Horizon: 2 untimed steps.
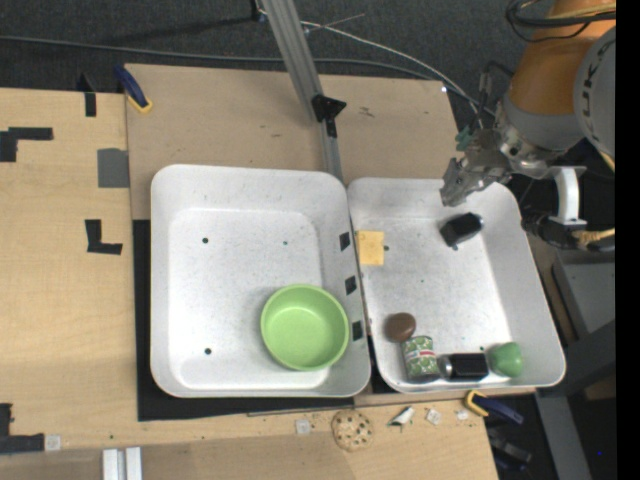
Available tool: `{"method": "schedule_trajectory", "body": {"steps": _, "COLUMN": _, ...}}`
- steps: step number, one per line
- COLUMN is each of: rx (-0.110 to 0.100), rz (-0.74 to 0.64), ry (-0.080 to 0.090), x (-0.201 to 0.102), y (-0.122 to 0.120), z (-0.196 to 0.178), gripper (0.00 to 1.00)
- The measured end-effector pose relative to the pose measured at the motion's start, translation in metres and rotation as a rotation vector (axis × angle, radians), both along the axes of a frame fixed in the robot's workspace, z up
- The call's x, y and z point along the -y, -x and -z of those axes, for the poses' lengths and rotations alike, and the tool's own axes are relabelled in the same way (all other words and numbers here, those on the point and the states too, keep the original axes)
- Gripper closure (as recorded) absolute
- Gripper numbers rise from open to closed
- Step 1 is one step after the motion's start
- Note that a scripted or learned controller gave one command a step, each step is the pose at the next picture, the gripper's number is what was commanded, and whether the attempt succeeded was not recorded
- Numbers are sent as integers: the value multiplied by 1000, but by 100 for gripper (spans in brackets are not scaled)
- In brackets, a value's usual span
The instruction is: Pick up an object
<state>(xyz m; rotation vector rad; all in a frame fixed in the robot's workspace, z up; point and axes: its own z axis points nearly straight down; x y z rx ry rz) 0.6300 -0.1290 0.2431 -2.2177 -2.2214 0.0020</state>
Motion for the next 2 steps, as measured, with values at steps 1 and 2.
{"method": "schedule_trajectory", "body": {"steps": 1, "rx": 0, "rz": 0, "ry": 0, "x": 0, "y": 0, "z": 0, "gripper": 0}}
{"method": "schedule_trajectory", "body": {"steps": 2, "rx": -7, "rz": -1, "ry": 1, "x": -6, "y": 0, "z": 67, "gripper": 0}}
